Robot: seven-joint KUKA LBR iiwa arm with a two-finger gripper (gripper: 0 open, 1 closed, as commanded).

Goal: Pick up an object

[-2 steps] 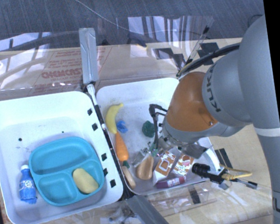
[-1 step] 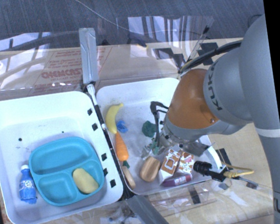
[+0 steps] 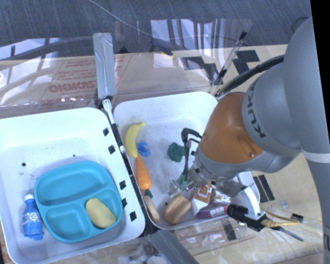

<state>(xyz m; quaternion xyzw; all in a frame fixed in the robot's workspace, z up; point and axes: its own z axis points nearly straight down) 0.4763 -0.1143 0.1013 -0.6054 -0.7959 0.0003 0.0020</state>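
My gripper (image 3: 183,184) is low in the right bin (image 3: 167,106), under the orange band of the arm (image 3: 229,134). It hangs just above a brown rounded object (image 3: 177,208) near the bin's front wall. A dark green object (image 3: 176,152) lies just behind it. To its left lie an orange carrot (image 3: 143,174), a yellow banana (image 3: 132,139) and a small blue piece (image 3: 143,149). A brown-and-white packet (image 3: 209,196) and a dark wrapper (image 3: 213,212) lie partly under the arm.
The left bin (image 3: 7,138) holds a light-blue divided tray (image 3: 70,196) with a yellow lemon-like object (image 3: 101,212) in its front right compartment. A small blue bottle (image 3: 31,218) lies left of the tray. A grey divider strip (image 3: 104,63) runs behind the bins.
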